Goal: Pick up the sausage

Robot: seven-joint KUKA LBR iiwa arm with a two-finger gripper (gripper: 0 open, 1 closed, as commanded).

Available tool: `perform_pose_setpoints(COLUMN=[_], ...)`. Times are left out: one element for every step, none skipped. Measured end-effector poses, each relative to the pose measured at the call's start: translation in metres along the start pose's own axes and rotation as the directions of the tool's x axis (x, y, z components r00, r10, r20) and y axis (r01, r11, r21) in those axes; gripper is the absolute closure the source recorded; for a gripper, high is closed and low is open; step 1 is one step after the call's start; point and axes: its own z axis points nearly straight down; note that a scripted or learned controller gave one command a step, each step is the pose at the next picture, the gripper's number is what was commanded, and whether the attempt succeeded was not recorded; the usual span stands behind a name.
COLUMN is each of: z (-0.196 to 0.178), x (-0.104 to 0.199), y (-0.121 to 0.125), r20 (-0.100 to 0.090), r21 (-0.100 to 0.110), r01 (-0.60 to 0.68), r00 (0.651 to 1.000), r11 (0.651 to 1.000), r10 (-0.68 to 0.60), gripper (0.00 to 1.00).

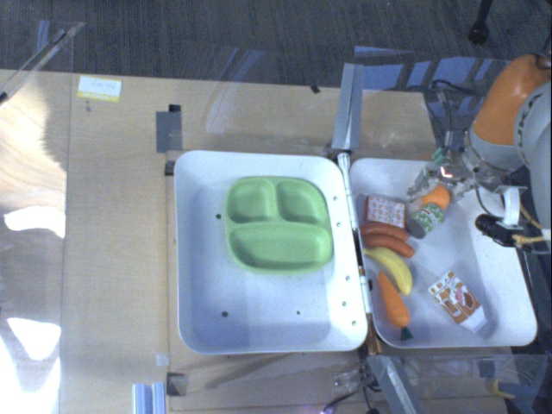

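The sausage point(385, 235) lies against the right bin's point(504, 335) left wall, likely light, smooth and slippery, best pinched mid-length; whether the end effector point(444, 176) is open I cannot tell.

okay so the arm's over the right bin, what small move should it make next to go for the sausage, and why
Probably shift the gripper toward the bin divider and nearer the camera, then lower. It sits by the orange-topped bottle at the right bin's far side, while the sausage lies apart from it, between the red packet and the banana.
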Motion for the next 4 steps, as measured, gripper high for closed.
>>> perform_pose_setpoints(z=[0.0000,0.0000,0.0000,0.0000], x=[0.0000,0.0000,0.0000,0.0000], y=[0.0000,0.0000,0.0000,0.0000], r20=[0.000,0.000,0.000,0.000], r21=[0.000,0.000,0.000,0.000], r01=[0.000,0.000,0.000,0.000], r00=[1.000,1.000,1.000,1.000], r11=[1.000,1.000,1.000,1.000], r10=[0.000,0.000,0.000,0.000], gripper=[0.00,0.00,0.00,0.00])
